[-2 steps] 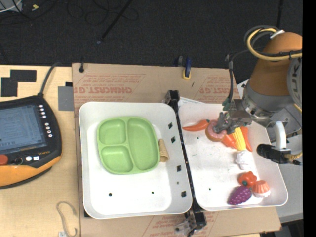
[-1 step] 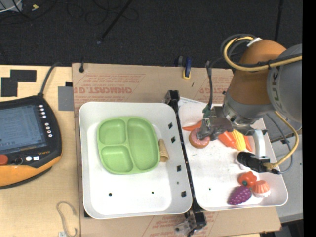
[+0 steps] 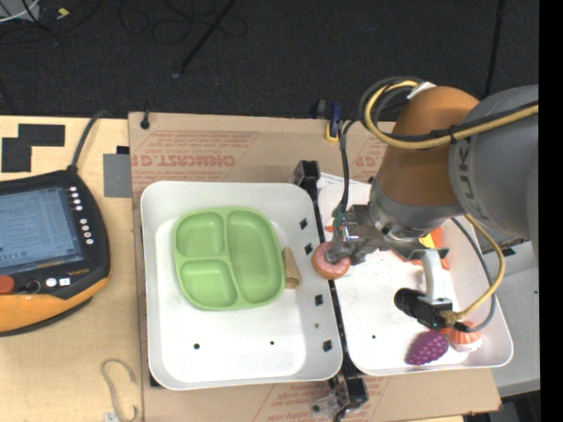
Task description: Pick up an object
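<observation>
My gripper [image 3: 346, 246] hangs low over the left edge of the right bin [image 3: 378, 359], under the orange-banded wrist. A pink round, doughnut-like piece [image 3: 331, 263] lies right beneath and just left of it, against the bin's left wall; I cannot tell whether they touch. A purple bunch of grapes [image 3: 427, 347] rests near the bin's front right. Beside the grapes sits a small orange and white item [image 3: 463, 336]. Part of an orange object [image 3: 433, 241] peeks out behind the arm.
The left bin [image 3: 167, 341] holds a green three-part plate [image 3: 226, 258], with a small tan cylinder [image 3: 290, 267] by the plate's right side. An orange-trimmed control pendant [image 3: 44, 249] lies on the bench at far left.
</observation>
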Available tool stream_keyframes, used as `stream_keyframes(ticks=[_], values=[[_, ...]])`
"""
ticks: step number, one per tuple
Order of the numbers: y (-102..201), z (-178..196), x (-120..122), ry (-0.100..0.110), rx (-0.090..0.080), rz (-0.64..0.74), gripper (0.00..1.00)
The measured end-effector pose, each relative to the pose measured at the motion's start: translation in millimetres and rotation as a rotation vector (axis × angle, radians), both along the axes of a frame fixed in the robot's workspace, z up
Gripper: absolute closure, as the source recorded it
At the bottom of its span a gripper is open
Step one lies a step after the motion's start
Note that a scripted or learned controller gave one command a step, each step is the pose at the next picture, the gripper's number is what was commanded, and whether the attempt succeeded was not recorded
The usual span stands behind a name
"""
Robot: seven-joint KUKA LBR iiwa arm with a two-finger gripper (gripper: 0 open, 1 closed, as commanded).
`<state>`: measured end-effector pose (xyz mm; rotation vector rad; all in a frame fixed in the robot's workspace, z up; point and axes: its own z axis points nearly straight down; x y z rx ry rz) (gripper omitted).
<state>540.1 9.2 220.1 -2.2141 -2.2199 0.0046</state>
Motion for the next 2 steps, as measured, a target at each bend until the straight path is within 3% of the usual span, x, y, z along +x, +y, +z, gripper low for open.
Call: stream_keyframes(ticks=[1,2], values=[[41,6,-6,-0.003,-0.001,0.000,1.00],[61,-3,-4,0.000,-0.002,-0.002,1.00]])
